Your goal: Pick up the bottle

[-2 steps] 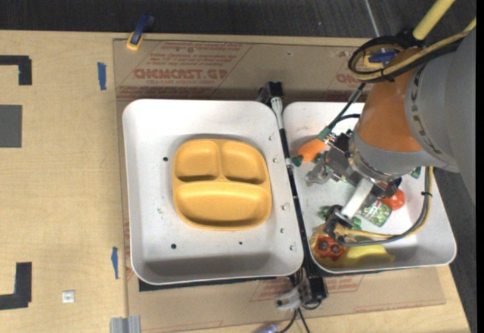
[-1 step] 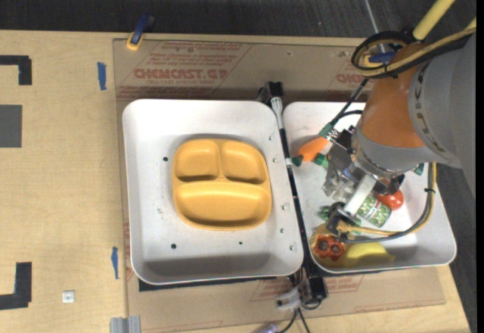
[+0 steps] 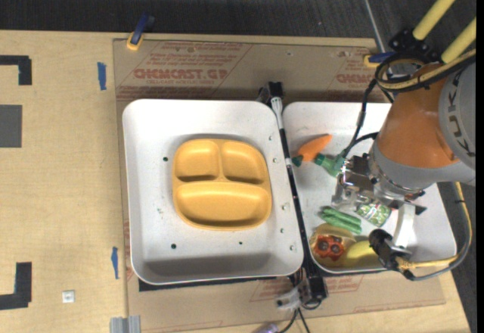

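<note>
arm [image 3: 420,135] bent downward, claw [image 3: 361,191] lowered

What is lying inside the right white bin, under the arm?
The right bin holds a toy carrot, a green bottle, a green pea pod and a banana. The arm covers whatever lies beneath it.

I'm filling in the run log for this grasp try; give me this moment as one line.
arm: over right bin | gripper: low among items | bottle: lying beside gripper, grasp unclear | left bin: yellow tray
</note>
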Robot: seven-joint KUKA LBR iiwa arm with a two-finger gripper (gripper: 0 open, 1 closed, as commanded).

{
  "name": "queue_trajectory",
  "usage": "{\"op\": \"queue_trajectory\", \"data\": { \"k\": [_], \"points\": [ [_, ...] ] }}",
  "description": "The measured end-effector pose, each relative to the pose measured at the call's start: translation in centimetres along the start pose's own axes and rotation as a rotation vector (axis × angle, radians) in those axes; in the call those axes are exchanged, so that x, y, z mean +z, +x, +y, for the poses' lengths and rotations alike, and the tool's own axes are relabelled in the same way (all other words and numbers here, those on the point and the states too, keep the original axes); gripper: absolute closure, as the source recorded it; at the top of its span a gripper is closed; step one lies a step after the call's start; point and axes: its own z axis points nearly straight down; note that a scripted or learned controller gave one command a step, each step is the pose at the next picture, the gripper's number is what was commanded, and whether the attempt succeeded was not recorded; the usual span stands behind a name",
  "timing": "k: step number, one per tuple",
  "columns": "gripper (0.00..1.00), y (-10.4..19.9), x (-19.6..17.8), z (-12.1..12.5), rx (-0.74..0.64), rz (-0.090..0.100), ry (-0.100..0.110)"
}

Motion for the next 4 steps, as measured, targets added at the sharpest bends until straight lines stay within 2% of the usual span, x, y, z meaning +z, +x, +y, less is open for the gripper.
{"op": "queue_trajectory", "data": {
  "k": [1,2,3,4],
  "points": [
    [1.00,-5.9,7.4,1.8,-0.156,0.000,-0.001],
    [0.00,-5.8,7.4,1.8,-0.157,0.000,-0.001],
    [0.00,-4.4,9.5,6.3,0.063,0.002,-0.013],
    [1.00,-4.2,8.3,6.5,0.063,0.005,-0.021]
  ]
}}
